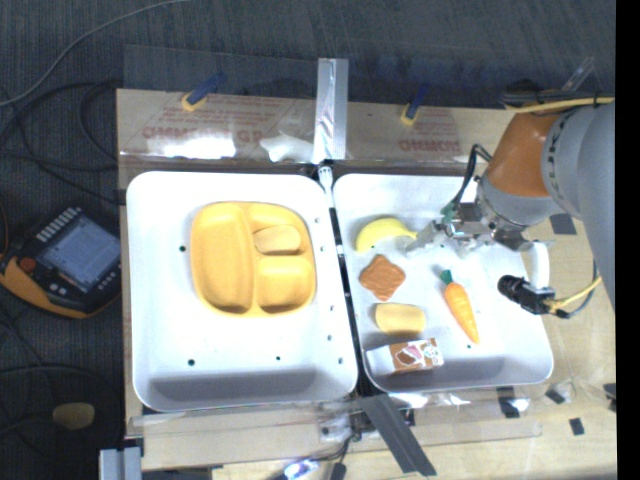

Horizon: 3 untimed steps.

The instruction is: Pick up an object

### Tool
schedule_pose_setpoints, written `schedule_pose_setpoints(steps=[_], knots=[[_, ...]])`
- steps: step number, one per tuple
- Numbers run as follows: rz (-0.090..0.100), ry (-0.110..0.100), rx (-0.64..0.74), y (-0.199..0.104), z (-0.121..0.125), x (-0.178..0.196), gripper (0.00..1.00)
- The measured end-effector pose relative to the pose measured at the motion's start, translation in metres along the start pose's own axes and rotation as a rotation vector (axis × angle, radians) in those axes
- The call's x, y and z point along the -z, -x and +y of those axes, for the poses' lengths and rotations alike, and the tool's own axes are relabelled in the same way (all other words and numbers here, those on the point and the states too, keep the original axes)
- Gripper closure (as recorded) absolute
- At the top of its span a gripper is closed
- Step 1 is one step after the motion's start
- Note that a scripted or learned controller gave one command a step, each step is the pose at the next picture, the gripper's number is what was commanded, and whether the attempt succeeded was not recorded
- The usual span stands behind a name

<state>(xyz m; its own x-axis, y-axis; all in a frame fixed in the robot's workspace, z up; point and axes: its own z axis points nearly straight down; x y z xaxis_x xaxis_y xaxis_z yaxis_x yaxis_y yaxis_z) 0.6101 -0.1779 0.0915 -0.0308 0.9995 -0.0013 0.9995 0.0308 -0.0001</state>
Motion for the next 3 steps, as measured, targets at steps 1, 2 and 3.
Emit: schedule_pose_setpoints(steps=[1, 2, 3], knots=[[-0.003, 0.012, 0.059, 0.022, -0.047, -0.001, 0.00], [-0.006, 0.013, 0.086, -0.005, -0.079, -0.001, 0.00], [-0.003, 0.016, 0.088, -0.007, -0.077, 0.009, 1.00]])
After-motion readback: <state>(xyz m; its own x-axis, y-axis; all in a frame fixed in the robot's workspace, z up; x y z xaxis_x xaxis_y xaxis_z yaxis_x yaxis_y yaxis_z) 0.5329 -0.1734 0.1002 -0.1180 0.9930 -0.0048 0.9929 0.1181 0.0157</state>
